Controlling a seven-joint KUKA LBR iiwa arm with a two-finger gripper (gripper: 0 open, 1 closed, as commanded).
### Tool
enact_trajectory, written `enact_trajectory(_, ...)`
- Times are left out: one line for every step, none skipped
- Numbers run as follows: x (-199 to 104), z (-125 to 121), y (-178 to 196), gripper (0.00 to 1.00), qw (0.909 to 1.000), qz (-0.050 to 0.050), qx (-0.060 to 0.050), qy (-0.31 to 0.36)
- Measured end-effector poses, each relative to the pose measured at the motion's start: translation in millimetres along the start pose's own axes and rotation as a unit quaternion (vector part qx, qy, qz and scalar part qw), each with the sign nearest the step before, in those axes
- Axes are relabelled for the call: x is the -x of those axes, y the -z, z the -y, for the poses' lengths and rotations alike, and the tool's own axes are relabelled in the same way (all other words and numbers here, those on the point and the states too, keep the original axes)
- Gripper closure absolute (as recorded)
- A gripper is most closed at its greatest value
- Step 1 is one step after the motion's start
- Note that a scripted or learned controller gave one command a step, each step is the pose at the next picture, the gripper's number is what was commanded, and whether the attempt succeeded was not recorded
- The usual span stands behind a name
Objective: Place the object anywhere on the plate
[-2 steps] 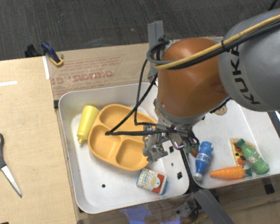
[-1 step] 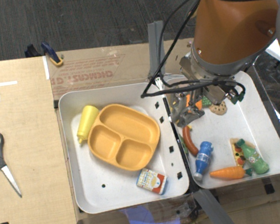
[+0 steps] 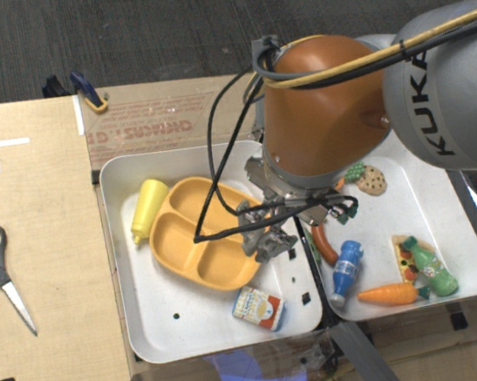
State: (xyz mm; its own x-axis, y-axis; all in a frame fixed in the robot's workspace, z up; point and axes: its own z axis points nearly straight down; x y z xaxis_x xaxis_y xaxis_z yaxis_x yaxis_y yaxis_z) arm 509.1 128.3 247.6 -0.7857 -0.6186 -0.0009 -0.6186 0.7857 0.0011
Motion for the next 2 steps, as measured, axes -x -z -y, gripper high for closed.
enact_trajectory(0,0,0,0.0,1.0,0.0,0.0,0.0)
enact_trajectory(22,89,70,0.0,1.0,0.002,-0.001,0.004)
